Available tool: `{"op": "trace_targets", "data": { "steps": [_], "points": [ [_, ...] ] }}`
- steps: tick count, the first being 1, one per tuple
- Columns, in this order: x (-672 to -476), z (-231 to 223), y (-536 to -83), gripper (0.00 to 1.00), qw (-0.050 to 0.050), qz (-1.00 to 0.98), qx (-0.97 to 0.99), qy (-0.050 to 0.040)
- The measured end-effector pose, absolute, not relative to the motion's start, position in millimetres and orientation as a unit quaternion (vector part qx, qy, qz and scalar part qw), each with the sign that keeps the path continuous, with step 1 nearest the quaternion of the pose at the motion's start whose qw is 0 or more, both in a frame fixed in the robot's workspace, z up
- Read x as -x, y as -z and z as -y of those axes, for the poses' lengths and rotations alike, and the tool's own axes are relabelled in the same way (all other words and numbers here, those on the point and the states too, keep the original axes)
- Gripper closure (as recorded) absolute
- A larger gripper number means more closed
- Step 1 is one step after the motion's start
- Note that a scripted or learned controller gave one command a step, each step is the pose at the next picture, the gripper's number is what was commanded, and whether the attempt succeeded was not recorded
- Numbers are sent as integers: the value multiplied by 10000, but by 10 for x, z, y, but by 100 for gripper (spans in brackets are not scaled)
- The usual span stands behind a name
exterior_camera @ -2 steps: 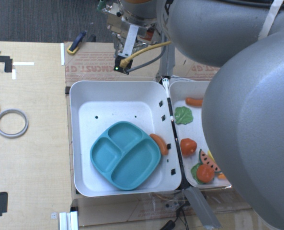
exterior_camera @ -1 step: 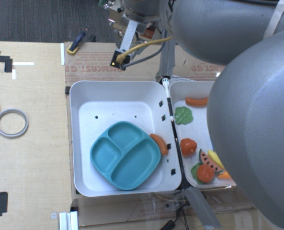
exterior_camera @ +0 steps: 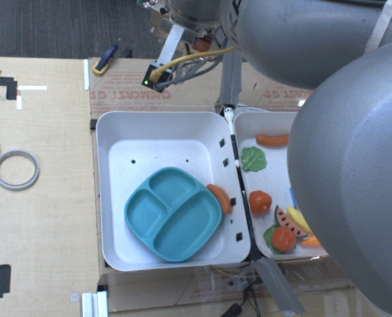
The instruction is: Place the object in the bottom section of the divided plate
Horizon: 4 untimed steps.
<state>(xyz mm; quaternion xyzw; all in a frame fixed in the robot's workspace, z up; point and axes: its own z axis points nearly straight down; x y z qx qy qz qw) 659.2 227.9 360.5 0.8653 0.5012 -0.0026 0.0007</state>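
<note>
The teal plate [exterior_camera: 172, 216] lay in the left bin [exterior_camera: 107, 177]. An orange piece [exterior_camera: 220, 197] lay on the bin floor, touching the plate's right rim. Beyond the bins, the gripper [exterior_camera: 192, 38] hung over cardboard [exterior_camera: 133, 88]; whether it was clenched or released could not be told.

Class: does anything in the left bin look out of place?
Yes. An orange toy food piece lies against the right rim of the teal divided plate, outside every section. The plate sits askew in the left bin.
</note>
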Motion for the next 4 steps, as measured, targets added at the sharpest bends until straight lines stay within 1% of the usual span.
{"op": "trace_targets", "data": {
  "steps": [1, 2, 3, 4],
  "points": [
    [-6589, -2284, -3543, 100, 3, -4761, -8794, 27],
    [-6585, -2282, -2538, 100, -1, -4824, -8760, 27],
    [-6595, -2036, -3132, 100, 1, -2945, -9556, 9],
    [-6528, -2269, -3285, 100, 4, -2653, -9642, 12]
  ]
}}
